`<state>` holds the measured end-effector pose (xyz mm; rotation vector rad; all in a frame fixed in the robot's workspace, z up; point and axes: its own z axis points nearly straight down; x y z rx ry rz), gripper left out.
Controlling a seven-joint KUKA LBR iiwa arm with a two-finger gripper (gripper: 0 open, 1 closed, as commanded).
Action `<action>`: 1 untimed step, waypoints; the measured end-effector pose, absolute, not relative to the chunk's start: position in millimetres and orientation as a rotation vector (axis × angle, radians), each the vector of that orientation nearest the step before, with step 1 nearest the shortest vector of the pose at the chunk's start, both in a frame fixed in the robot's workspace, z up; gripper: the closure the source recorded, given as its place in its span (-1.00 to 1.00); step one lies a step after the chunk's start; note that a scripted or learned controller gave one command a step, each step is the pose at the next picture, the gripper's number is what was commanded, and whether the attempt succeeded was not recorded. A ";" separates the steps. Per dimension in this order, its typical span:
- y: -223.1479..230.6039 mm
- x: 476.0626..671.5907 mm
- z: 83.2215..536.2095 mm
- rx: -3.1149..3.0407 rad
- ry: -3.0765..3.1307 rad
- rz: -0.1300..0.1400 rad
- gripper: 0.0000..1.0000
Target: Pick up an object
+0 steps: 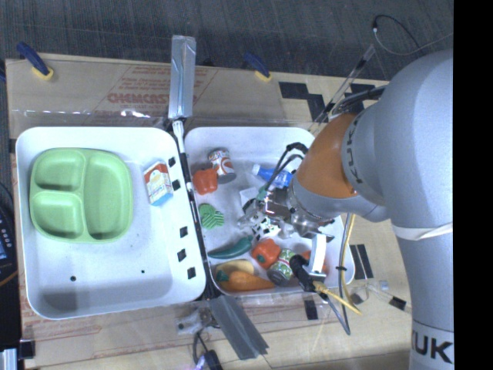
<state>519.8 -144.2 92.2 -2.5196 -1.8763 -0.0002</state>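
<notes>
Arm positioned over the right bin; grasp state not readable.

We see the gripper (262,216) low inside the right bin (231,141), among the cluttered items near its centre, with the orange band (327,164) above it. We cannot tell whether it is released or clamped, and we see no object held in it. Candidate objects lie close by: a small can (221,161) and an orange block (205,181) toward the far left corner, a green leaf-shaped piece (211,216), a dark green pod (229,248), a red pepper (267,252) and a carrot (245,282) along the near edge. The left bin (100,291) holds a green divided plate (81,194) and a small carton (158,183).
</notes>
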 end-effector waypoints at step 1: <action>-144.3 519.6 101.5 -2.514 -1.881 0.003 1.00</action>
